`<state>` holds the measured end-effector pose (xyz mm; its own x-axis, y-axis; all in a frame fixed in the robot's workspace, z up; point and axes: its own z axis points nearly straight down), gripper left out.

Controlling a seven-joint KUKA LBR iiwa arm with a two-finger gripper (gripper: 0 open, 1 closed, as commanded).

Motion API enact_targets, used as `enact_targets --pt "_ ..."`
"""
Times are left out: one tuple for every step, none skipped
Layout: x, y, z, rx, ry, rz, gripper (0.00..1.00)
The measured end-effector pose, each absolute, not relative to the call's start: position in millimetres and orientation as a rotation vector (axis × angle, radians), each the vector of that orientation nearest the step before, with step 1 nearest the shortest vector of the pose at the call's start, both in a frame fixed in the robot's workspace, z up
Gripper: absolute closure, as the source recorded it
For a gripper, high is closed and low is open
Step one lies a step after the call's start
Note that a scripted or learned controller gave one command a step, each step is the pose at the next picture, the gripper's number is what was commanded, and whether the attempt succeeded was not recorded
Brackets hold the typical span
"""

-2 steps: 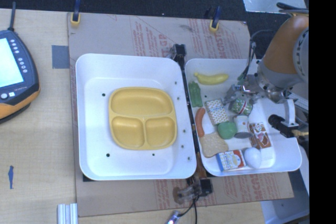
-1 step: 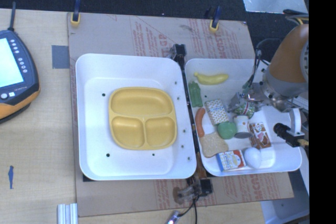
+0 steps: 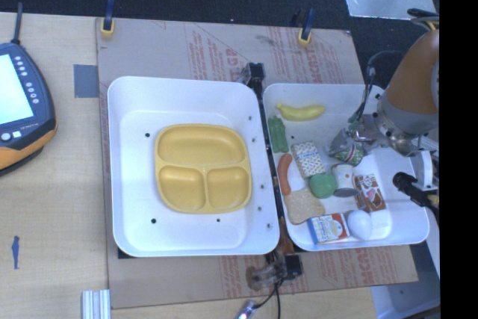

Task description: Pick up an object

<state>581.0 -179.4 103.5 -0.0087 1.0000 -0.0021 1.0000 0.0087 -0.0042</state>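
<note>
The right bin (image 3: 418,235) holds a jumble of toy food: a banana (image 3: 301,112), a green round piece (image 3: 323,184), a white egg (image 3: 359,223) and small cartons. The claw (image 3: 348,148) hangs low over the bin's middle, beside a crumpled packet (image 3: 346,153); I cannot tell how it stands. Judged from this, the reach is underway, and next comes closing on one item and lifting.

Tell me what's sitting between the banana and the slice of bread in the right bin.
In the camera view, a small patterned packet lies between the banana and the slice of bread, with the green round piece just right of that line.
</note>
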Motion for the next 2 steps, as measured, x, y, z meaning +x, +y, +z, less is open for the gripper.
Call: enact_targets --pt "631.2 -128 98 -2.217 -2.236 -0.004 1.00" --pt "580.3 -46 193 -2.213 -2.227 0.002 1.00"
